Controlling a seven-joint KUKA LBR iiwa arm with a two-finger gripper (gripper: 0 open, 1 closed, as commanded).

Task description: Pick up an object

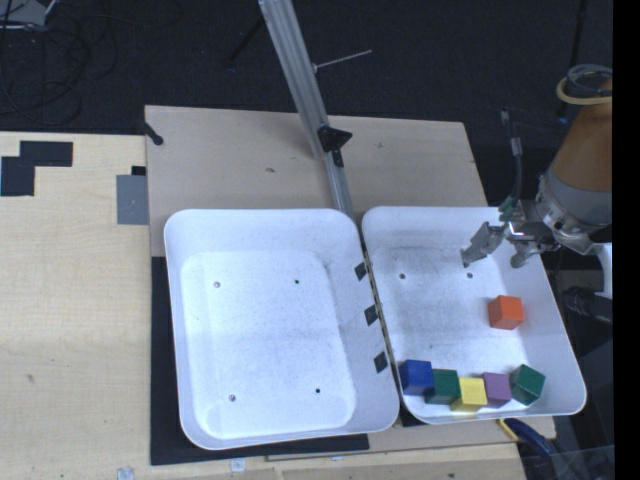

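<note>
Along the near edge of the right bin (560, 328) you have a row of small cubes: blue cube (416, 375), dark green cube (443, 385), yellow cube (470, 392), purple cube (497, 386), green cube (528, 382), all touching or nearly so. Apart from them, toward the right wall, sits the orange cube (506, 312), the easiest target: likely light, rigid, with flat faces; take it by two opposite sides. Your pincer (497, 248) hangs spread over the bin's far right corner, holding nothing.
</note>
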